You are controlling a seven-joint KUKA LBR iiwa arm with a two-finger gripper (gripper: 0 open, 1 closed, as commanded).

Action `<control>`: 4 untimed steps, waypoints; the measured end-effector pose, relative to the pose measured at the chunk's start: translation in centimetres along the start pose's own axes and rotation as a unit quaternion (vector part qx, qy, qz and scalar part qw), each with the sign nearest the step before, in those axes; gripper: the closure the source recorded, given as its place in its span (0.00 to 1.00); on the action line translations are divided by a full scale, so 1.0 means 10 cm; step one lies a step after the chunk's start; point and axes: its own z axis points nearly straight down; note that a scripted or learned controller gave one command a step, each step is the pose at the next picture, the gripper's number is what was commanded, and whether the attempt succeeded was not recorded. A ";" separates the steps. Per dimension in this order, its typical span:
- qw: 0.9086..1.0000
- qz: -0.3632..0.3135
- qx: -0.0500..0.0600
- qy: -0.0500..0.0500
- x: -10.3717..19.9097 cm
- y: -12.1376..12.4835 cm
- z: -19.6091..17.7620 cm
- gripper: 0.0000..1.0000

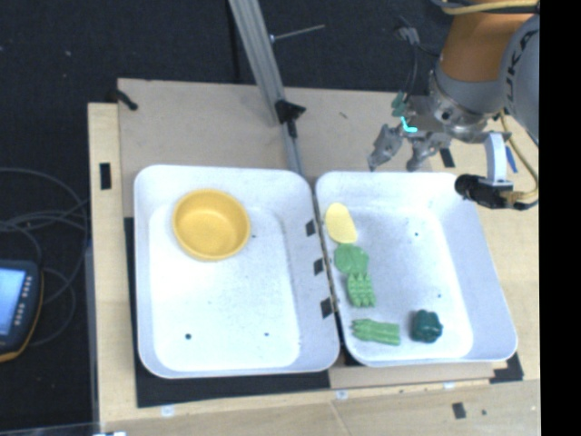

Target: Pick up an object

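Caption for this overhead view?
Gripper open above right bin's far edge; yellow bowl sits in left bin.

We think this is a robot lab. We see a big robot arm (481, 44), grey with an orange band, reaching over a plain wooden bench (200, 107). Two white bins (154, 243) sit side by side on it, with little plastic toys inside, like a yellow bowl (211, 224). A metal pole (259, 48) stands behind them. Loose black cables (41, 216) lie on the dark floor, next to a hand-held control screen (16, 305).
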 end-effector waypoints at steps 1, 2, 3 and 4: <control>1.000 0.000 0.000 0.000 0.00 0.00 0.00 0.00; 1.000 0.000 0.003 0.000 0.01 0.00 0.63 0.00; 1.000 0.001 0.002 0.000 -0.07 0.02 1.13 0.00; 1.000 0.000 0.002 0.000 -0.03 0.03 1.56 0.00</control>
